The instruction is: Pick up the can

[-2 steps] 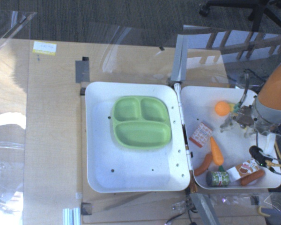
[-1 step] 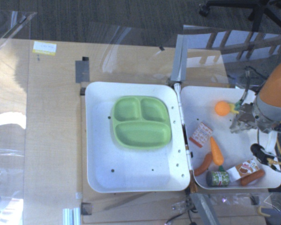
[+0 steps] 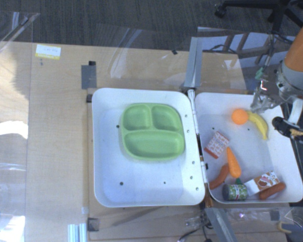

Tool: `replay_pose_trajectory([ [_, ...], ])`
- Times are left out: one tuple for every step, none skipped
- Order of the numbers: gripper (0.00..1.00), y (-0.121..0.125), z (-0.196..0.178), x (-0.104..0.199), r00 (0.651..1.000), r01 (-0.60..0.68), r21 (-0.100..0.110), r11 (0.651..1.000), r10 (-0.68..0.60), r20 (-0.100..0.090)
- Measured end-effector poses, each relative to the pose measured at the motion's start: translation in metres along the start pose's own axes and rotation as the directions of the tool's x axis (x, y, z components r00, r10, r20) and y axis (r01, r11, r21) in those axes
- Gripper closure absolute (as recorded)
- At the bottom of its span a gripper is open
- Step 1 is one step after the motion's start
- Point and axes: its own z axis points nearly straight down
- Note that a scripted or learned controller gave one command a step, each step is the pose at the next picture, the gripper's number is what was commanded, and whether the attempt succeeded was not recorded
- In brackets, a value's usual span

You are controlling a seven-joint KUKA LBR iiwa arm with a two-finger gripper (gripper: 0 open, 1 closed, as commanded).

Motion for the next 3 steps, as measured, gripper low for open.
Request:
replay_pose_trajectory([
  [1.0, 0.031, -0.052, 0.077, 0.985, 0.171, -0.003, 0.985, -0.171, 0.0],
  [1.0, 0.055, -0.062, 0.01, 0.884, 0.468, -0.004, 0.884, -0.468, 0.002],
  [1.0, -0.051, -0.025, 0.03, 0.901, 0.433, 0.002, 0.901, -0.433, -0.002],
])
